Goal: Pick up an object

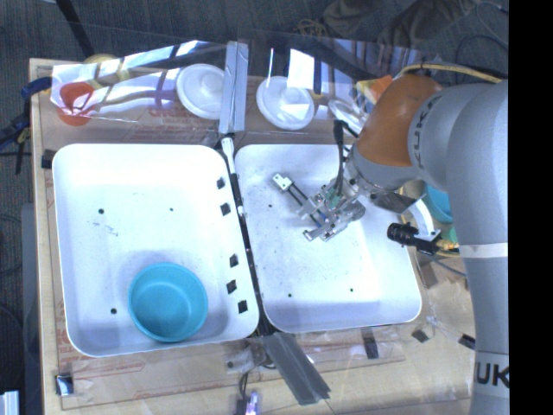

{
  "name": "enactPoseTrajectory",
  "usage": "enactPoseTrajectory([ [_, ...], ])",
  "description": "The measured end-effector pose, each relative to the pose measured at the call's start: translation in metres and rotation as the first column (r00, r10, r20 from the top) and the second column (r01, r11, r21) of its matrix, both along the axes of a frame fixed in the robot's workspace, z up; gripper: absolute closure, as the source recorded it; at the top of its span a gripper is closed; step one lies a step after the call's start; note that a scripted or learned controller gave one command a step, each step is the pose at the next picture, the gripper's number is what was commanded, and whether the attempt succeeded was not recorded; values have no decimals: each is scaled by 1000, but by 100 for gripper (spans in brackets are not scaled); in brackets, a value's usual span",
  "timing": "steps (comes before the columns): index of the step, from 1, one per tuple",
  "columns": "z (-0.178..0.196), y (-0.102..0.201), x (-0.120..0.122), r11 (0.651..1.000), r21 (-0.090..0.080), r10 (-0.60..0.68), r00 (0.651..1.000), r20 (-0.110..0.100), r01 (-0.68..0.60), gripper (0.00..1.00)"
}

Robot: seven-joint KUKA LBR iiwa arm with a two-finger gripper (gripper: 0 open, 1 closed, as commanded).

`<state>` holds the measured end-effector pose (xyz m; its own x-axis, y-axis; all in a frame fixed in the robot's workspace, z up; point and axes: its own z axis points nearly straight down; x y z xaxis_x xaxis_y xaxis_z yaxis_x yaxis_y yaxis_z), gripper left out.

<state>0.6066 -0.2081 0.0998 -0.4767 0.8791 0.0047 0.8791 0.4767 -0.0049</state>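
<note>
A blue bowl sits upright in the near part of the left bin. My gripper is low over the middle of the right bin, with the grey arm and its orange band reaching in from the right. A small grey metal piece with a dark stem lies just up and left of the gripper, close to it. Whether it touches the gripper is unclear. Nothing is visibly held.
The divider between the bins carries several small dark clips. Behind the bins stand two white round lids and an orange-red scoop. A blue item lies outside the right bin's right wall.
</note>
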Motion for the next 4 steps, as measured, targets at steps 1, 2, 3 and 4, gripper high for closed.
enactPoseTrajectory([
  [1,3,-1,1,1000,-2,0,1000,5,0,0],
  [2,3,-1,1,1000,-2,0,1000,5,0,0],
  [3,3,-1,1,1000,-2,0,1000,5,0,0],
  [4,3,-1,1,1000,-2,0,1000,5,0,0],
])
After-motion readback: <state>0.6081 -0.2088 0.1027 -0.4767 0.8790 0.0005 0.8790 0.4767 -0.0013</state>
